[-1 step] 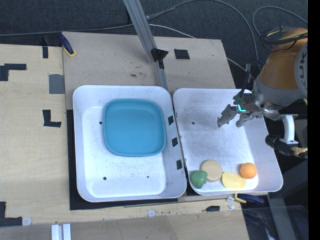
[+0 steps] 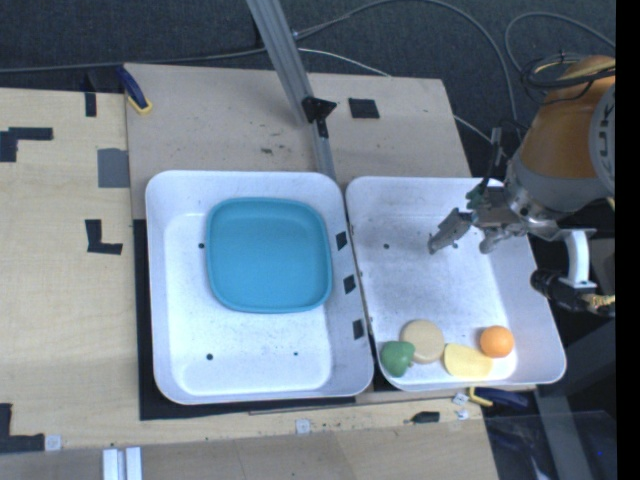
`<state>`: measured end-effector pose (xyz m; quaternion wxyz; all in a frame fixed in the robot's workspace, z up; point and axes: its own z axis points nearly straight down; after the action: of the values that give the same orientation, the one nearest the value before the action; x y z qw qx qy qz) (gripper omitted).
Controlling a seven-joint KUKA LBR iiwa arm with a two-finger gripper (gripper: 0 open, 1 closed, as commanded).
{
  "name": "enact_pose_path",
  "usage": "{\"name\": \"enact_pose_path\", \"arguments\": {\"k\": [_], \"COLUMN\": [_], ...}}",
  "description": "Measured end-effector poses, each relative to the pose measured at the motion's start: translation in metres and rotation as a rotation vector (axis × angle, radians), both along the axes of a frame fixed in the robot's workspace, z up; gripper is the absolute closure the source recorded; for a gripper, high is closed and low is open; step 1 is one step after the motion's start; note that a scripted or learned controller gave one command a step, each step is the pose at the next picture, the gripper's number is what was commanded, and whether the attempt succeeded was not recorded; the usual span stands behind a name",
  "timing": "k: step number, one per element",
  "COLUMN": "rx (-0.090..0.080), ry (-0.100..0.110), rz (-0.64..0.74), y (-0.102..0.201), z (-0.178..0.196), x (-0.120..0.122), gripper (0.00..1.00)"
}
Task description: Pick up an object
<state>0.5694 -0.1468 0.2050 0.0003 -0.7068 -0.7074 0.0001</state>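
Observation:
My gripper (image 2: 466,238) hangs over the upper right part of the right bin (image 2: 400,208), open, with its two fingers spread and nothing between them. One finger (image 2: 446,232) points left and the other (image 2: 493,238) points down. Along the right bin's front edge lie a green piece (image 2: 397,356), a beige round piece (image 2: 424,340), a yellow piece (image 2: 467,361) and an orange ball (image 2: 496,341). They sit well below the gripper, apart from it.
The left bin (image 2: 175,298) holds a blue square plate (image 2: 268,254). A grey metal pole (image 2: 290,58) slants down to the seam between the bins. Cables run across the dark floor behind the bench.

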Motion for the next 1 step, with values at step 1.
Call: {"name": "enact_pose_path", "arguments": {"k": [1], "rx": [0.0], "ry": [0.002], "rz": [-0.001], "y": [-0.0036], "z": [-0.0424], "x": [0.0002], "gripper": [0.0]}}
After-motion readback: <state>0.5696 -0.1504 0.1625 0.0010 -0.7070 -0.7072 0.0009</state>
